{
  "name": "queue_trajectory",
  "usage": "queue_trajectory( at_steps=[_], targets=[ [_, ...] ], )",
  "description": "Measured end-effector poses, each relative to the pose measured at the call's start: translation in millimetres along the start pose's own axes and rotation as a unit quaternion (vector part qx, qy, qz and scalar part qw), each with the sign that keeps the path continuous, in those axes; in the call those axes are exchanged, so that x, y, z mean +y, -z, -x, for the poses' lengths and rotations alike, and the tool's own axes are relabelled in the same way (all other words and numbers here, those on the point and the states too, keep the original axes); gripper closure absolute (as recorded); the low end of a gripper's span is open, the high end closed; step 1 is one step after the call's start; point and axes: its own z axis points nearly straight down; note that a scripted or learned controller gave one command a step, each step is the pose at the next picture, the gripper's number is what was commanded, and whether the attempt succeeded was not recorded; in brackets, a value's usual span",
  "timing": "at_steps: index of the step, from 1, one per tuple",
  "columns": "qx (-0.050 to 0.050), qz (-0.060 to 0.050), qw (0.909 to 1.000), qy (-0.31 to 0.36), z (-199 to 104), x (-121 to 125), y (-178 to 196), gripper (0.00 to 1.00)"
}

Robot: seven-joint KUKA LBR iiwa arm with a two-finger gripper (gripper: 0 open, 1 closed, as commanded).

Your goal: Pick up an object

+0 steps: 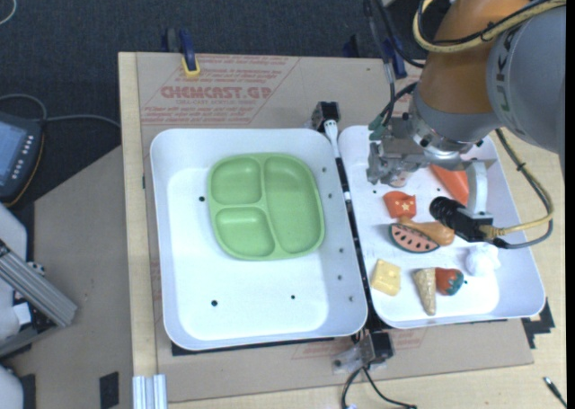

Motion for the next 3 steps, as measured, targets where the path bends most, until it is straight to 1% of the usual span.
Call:
queue_trajectory(
  at_steps=[1,2,3],
  targets=[
    [0.000,0.000,1.0000,0.000,-53,22,5,1.00],
    [-0.001,-0.001,1.0000,-0.002,-63,45,3,1.00],
    [-0.001,-0.004,1.0000,-0.004,-60,31,7,1.00]
  ],
)
